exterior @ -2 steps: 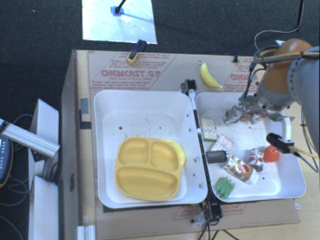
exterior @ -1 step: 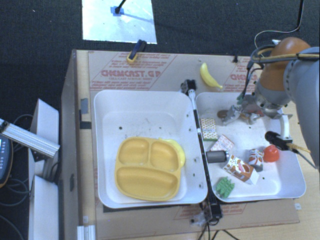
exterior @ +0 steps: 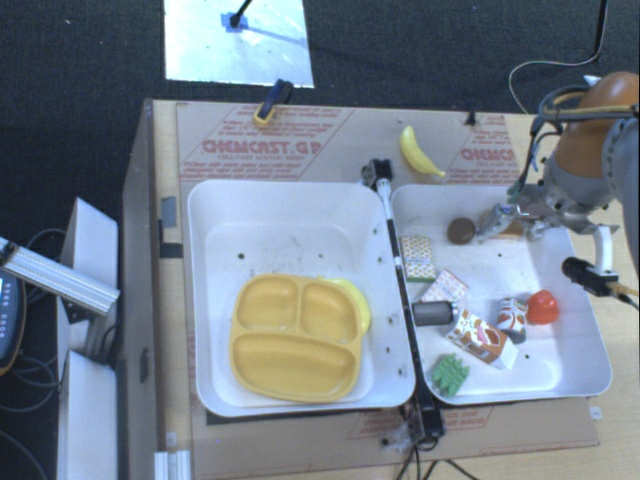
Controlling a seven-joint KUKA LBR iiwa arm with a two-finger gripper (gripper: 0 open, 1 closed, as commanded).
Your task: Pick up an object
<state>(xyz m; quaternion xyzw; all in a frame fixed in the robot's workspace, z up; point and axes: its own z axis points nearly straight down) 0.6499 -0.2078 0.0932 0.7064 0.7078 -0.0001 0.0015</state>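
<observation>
My gripper point(exterior: 503, 220) hangs low over the far part of the right bin point(exterior: 580, 368), just right of a brown round object point(exterior: 461, 230). Something small and orange-tan shows right beneath it, and I cannot tell what it is. Nearer the front lie a red ball point(exterior: 542, 307), a small can point(exterior: 511, 315), a printed carton point(exterior: 479, 337), a grey cylinder point(exterior: 432, 313), a green toy point(exterior: 450, 373) and two patterned cards point(exterior: 417, 256).
The left bin point(exterior: 290, 203) holds a yellow divided plate point(exterior: 297, 336). A banana point(exterior: 420, 153) lies on the cardboard behind the bins. A black bar point(exterior: 395, 253) runs along the wall between the bins. The arm's orange-banded wrist point(exterior: 590, 128) stands over the right bin's far right corner.
</observation>
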